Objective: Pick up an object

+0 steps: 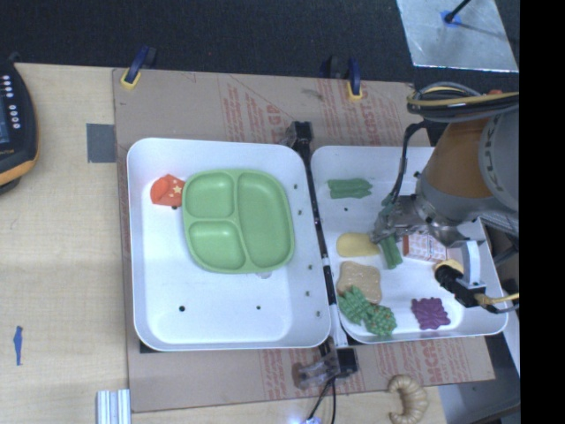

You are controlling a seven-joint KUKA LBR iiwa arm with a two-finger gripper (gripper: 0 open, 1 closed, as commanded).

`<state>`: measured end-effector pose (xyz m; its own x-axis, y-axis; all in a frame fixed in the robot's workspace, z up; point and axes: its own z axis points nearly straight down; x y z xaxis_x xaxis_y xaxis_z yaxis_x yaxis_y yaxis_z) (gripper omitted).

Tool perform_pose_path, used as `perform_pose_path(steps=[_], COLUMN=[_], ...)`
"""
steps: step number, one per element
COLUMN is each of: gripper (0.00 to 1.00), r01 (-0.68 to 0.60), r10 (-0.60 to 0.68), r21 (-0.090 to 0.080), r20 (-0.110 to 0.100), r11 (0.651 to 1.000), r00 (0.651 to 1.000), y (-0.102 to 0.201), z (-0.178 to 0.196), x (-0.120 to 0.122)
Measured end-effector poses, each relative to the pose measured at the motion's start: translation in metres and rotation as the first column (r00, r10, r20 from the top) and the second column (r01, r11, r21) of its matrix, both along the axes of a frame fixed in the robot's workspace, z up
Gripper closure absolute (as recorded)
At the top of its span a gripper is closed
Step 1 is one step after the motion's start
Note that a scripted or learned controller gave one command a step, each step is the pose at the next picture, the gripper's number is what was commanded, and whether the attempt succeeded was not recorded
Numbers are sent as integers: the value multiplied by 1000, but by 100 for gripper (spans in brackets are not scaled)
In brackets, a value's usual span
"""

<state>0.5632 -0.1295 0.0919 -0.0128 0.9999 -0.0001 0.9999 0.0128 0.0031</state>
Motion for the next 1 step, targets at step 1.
perform_pose_path(steps=[1], gripper=[100], r01=[-2], r10=[2], r21=[3], r20=[7], r11=[1000], r00=[1000], y=[88], z=[107], x=[30])
